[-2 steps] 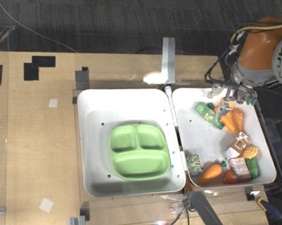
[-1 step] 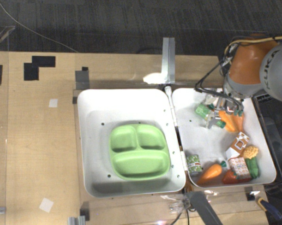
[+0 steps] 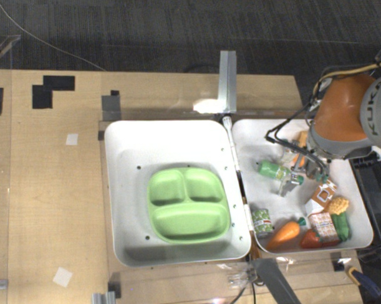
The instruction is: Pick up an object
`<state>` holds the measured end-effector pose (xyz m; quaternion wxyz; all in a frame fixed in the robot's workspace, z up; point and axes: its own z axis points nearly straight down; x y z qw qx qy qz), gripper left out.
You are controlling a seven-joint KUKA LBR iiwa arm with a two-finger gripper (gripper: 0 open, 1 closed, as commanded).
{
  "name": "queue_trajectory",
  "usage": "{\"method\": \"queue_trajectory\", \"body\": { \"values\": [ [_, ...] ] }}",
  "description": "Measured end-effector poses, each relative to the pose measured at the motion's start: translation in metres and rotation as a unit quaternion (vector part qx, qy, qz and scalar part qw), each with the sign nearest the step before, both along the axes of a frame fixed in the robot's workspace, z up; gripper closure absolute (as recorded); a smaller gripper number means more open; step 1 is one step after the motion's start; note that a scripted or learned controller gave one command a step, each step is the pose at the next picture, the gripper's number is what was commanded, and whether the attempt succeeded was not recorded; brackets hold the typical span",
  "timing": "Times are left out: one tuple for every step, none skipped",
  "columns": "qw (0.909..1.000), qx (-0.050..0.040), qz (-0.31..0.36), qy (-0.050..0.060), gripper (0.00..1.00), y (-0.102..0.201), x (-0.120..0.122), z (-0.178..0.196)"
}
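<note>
My gripper (image 3: 293, 179) hangs low over the middle of the right bin (image 3: 252, 137), below the arm's orange band (image 3: 341, 115). Just to its left lies a green bottle (image 3: 270, 170), close to the gripper's tip; whether they touch I cannot tell. Along the bin's front edge sit a small green can (image 3: 261, 220), an orange carrot (image 3: 284, 232), a red vegetable (image 3: 310, 240), a red and white packet (image 3: 321, 225), a green pepper (image 3: 341, 226) and a yellow corn piece (image 3: 336, 205). A small orange and white box (image 3: 325, 191) lies right of the gripper.
The left bin (image 3: 125, 150) holds a green divided plate (image 3: 188, 202). A metal post (image 3: 228, 78) stands behind the wall between the bins. Black cables (image 3: 288, 127) loop off the wrist over the right bin's back half.
</note>
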<state>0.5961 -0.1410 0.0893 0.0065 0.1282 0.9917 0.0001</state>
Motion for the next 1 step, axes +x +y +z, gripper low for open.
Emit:
{"method": "queue_trajectory", "body": {
  "values": [
    [0.9976,0.0004,-0.069,-0.002,0.0,-0.0233,-0.0711,0.0011]
  ]
}}
